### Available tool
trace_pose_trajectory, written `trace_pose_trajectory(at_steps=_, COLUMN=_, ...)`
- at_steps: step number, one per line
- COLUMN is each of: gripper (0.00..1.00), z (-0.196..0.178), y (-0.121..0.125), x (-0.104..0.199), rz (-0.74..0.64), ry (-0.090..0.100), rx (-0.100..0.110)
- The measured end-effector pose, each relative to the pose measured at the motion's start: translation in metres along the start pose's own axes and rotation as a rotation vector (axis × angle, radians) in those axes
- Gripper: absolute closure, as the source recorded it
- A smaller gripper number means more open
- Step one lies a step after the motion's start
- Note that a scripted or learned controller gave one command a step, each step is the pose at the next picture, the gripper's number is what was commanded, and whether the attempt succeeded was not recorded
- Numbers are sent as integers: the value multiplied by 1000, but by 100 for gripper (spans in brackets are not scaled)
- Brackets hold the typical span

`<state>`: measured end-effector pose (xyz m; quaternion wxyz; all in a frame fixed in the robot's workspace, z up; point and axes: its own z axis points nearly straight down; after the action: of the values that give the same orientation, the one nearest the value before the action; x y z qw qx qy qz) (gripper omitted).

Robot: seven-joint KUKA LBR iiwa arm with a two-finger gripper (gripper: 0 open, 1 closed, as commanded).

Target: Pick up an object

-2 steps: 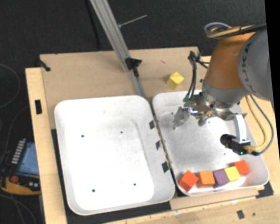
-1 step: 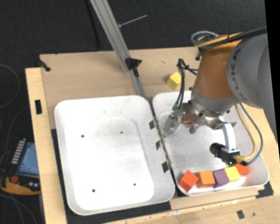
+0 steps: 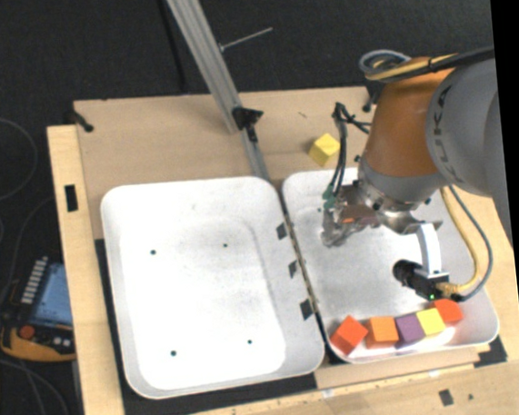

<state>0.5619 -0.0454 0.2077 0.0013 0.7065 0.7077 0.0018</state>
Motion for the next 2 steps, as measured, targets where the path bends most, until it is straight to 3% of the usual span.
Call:
trace_pose_trajectory(at_steps=1, gripper=100, z=-15, y=23, x=59, rz=-6, ry=1, rx=1)
trace_pose_trajectory(at_steps=2, gripper=100, z=13, y=-24, x=49, rz=3, ry=-2, rx=8)
